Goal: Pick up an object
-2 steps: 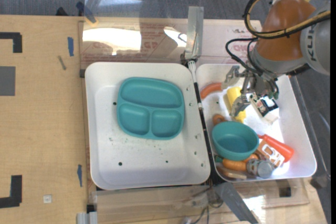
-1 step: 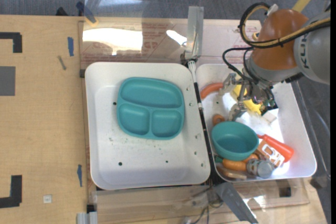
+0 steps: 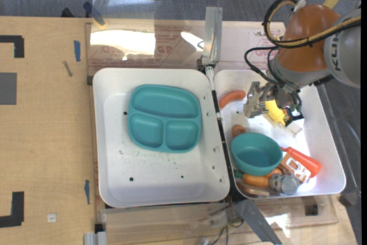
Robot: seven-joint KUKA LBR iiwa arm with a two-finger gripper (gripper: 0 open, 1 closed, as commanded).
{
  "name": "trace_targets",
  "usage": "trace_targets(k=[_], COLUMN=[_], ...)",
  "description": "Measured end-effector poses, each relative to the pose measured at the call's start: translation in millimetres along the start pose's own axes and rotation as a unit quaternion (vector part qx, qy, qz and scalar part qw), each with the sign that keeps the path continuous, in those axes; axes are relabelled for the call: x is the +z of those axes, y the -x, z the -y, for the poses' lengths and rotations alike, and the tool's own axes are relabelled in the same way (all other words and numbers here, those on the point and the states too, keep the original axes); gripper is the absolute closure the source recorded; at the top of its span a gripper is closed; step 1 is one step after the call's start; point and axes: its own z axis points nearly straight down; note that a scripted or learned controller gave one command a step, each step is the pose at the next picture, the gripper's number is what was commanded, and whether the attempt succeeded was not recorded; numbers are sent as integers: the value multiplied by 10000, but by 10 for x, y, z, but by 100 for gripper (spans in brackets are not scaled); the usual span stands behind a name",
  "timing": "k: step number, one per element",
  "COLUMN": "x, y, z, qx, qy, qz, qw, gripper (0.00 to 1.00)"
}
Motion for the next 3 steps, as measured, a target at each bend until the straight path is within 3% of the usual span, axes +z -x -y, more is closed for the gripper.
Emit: trace_targets(k=[1,2,3], x=[-599,-584,-145], y=[-1042,-1041,-1258], z=[635,612,550], qx=[1151,1136,1554], qy=[-2,9,-18], qz=[-81,-93,24], qw=[9933,9935,9878], gripper=[100,0,0])
